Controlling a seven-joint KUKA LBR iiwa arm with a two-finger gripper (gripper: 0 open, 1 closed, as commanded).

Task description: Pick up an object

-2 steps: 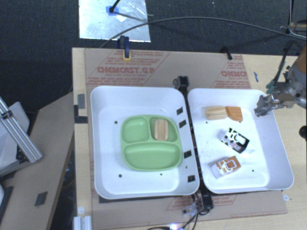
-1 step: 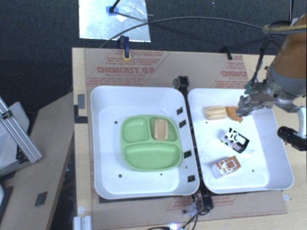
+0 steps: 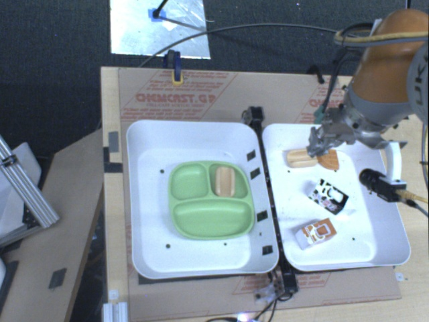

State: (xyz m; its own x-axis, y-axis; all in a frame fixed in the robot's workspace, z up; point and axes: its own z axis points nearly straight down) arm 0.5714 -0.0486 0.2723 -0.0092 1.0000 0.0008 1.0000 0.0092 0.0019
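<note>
My gripper point(image 3: 321, 146) hangs low over the back of the right bin point(image 3: 375, 247), coming in from the right. Just under and left of it lies a tan bun-shaped piece point(image 3: 298, 158). A brown-orange flat piece point(image 3: 329, 160) lies right beside the gripper's tip; I cannot tell whether the two touch. Nearer the front lie a black-and-white packet point(image 3: 328, 196) and a small orange-and-white carton point(image 3: 316, 232). Nothing is visibly lifted off the bin floor.
The left bin point(image 3: 151, 180) bears a green divided plate point(image 3: 208, 213) with a tan hot-dog-like piece point(image 3: 224, 180) in its upper right compartment. A black divider with clips point(image 3: 263, 180) runs between the bins. A blue clamp point(image 3: 175, 64) stands at the board's back edge.
</note>
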